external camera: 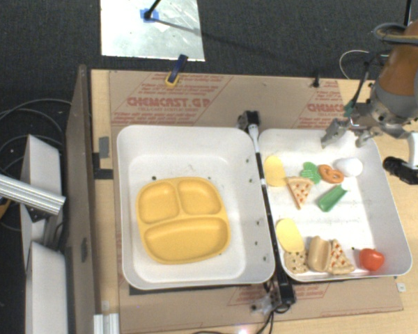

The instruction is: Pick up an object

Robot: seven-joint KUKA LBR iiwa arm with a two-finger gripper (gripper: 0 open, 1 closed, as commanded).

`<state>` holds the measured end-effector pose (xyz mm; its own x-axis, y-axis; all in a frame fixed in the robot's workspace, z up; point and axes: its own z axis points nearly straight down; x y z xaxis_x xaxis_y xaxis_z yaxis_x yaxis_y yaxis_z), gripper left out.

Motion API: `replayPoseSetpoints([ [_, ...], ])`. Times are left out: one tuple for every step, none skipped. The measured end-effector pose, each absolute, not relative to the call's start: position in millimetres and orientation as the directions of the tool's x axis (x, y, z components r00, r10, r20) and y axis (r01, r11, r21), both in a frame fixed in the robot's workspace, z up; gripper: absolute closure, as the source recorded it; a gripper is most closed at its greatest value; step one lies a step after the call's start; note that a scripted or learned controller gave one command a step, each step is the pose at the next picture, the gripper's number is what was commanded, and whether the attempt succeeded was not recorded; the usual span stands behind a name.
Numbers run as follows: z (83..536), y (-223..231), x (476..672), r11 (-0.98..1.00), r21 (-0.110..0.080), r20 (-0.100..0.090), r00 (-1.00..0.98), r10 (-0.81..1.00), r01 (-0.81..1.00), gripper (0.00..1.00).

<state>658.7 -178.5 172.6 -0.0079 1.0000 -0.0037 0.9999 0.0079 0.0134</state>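
Note:
The right bin (pixel 386 207) holds several toy foods. At its far end lie a white egg (pixel 348 167), an orange ring-shaped piece (pixel 329 174), a green leafy piece (pixel 308 170), a green cylinder (pixel 331 198), a pizza slice (pixel 299 190) and a yellow piece (pixel 273 170). Near the front are another yellow piece (pixel 289 235), a cookie (pixel 296 260), a bun (pixel 318 254), a second pizza slice (pixel 340 257) and a red tomato (pixel 371 259). My gripper (pixel 346 135) hangs over the bin's far rim, just beyond the egg. It is open, with nothing between its fingers.
The left bin (pixel 132 158) holds a yellow divided plate (pixel 183 218). Both bins rest on a cardboard sheet (pixel 195 99). A metal clip (pixel 251 122) sits at the far end of the seam between the bins. Black cables (pixel 14 127) lie at the left.

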Motion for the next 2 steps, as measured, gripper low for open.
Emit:
replayPoseSetpoints([
  [124.5,-132.4,608.9,0.006,-0.005,0.003,-0.006,1.000,1.000,0.00],
  [108.3,-94.4,577.2,0.006,-0.003,0.002,-0.006,1.000,1.000,0.00],
])
